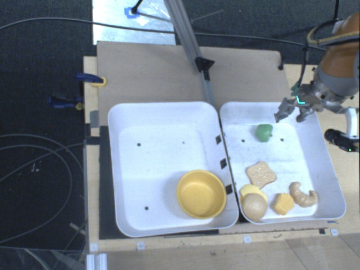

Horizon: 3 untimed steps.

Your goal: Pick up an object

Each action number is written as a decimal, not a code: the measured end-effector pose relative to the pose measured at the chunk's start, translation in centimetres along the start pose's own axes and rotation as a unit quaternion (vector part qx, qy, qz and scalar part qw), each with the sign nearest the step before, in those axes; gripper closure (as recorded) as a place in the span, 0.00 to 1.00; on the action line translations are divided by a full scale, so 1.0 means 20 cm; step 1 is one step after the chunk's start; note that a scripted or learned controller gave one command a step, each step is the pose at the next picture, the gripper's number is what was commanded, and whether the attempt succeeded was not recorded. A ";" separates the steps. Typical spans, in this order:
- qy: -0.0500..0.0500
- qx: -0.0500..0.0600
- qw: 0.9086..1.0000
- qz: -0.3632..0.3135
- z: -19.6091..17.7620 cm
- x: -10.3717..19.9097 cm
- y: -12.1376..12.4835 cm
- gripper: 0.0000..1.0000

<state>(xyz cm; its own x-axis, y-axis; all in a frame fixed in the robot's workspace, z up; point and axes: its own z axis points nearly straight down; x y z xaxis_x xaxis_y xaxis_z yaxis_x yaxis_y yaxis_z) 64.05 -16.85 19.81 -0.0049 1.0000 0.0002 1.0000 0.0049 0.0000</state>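
green, the small round object (264, 132) lies in the upper part of the right bin (332, 179), apart from the other food pieces. the gripper (293, 113) hangs over the top edge of this bin, just right of the green object, its two fingers spread apart with nothing between them. a toast slice (261, 174) lies lower, and a yellow bowl (201, 193) sits in the left bin (140, 128).

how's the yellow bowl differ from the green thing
The bowl is yellow, wide and hollow, open side up; the green thing is small, solid and roundish. The bowl sits in the left bin near its front edge, alone; the green thing lies in the right bin near the back, close to the gripper. Neither is held.
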 end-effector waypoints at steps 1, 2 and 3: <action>0.000 0.000 1.000 0.000 0.00 0.00 0.00 0.00; 0.000 0.001 1.000 0.002 0.31 0.00 -0.02 0.00; 0.000 0.001 1.000 0.002 0.55 0.00 -0.02 0.00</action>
<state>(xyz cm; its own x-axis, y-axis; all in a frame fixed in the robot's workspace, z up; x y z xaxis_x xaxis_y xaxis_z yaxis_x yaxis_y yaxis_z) 63.60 -16.85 8.81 -0.0018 1.0000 -0.0002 1.0000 0.0018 -0.0017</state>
